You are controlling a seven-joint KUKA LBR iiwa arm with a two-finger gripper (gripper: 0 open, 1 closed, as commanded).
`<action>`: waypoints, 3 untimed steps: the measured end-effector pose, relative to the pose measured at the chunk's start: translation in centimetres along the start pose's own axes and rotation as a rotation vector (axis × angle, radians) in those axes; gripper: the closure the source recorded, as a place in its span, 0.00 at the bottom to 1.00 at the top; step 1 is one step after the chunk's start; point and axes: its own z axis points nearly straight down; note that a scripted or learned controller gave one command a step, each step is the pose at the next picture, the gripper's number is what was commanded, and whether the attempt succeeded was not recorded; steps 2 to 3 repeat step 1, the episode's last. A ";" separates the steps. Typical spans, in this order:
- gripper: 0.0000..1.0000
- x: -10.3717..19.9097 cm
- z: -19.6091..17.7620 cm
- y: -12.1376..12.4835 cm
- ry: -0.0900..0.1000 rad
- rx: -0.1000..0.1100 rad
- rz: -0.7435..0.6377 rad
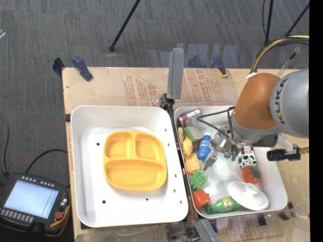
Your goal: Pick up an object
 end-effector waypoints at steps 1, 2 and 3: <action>0.00 -1.0 -0.1 1.7 -0.004 0.007 -0.087; 0.00 -1.0 -0.1 1.7 -0.004 0.007 -0.087; 0.00 -1.0 -0.1 1.7 -0.004 0.007 -0.087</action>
